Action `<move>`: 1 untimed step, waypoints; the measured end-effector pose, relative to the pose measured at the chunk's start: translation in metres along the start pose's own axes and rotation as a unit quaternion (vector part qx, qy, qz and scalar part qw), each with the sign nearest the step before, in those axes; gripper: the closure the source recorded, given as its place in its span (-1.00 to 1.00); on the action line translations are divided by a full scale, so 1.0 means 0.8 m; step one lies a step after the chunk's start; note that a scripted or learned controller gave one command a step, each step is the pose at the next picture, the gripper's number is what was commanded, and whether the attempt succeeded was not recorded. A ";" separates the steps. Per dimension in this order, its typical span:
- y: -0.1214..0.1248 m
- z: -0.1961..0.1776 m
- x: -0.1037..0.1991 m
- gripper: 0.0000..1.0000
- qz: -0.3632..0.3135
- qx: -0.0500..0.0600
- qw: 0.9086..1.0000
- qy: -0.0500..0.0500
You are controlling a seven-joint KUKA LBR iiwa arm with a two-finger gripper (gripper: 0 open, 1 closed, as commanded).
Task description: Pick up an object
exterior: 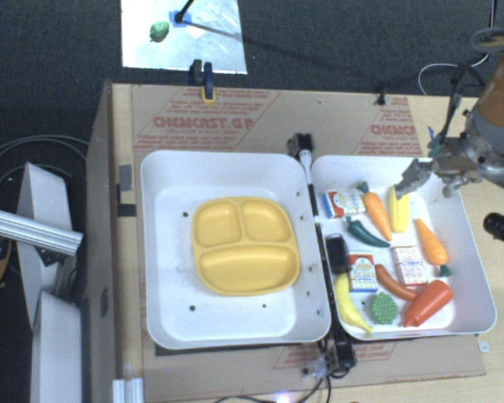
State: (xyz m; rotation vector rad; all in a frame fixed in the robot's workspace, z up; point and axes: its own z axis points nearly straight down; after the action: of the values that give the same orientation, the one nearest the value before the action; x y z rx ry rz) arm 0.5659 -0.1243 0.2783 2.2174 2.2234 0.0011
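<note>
The gripper (427, 175) is seen hanging over the upper right part of the right bin (479, 263), reached in from the right on the grey arm (497, 116). One dark finger (410, 180) is pointed down and left toward the toy food, a second prong is seen further right, and a gap is left between them: the fingers are spread, and nothing is caught between them.

Just below the left finger, a yellow corn cob (398, 210) is found lying lengthwise, close under the tip, though contact cannot be judged. Beside it on the left, an orange carrot (376, 215) is laid at a slant, with a green pepper (367, 232) under it. A second carrot (431, 242) is placed lower right of the fingers, well apart from them. Further down, two small cartons (410, 264), a sausage (394, 282), a red pepper (427, 302), a green broccoli piece (384, 309) and a banana (349, 303) are spread along the bin's lower half.

In the left bin (168, 225), a yellow divided plate (244, 246) is set in the middle.
</note>
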 end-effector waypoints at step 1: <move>0.059 0.112 -0.014 -1.00 0.000 0.002 1.000 0.000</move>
State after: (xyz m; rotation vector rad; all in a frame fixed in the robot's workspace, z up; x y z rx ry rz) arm 0.6135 -0.1354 0.1884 2.2191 2.2261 -0.0020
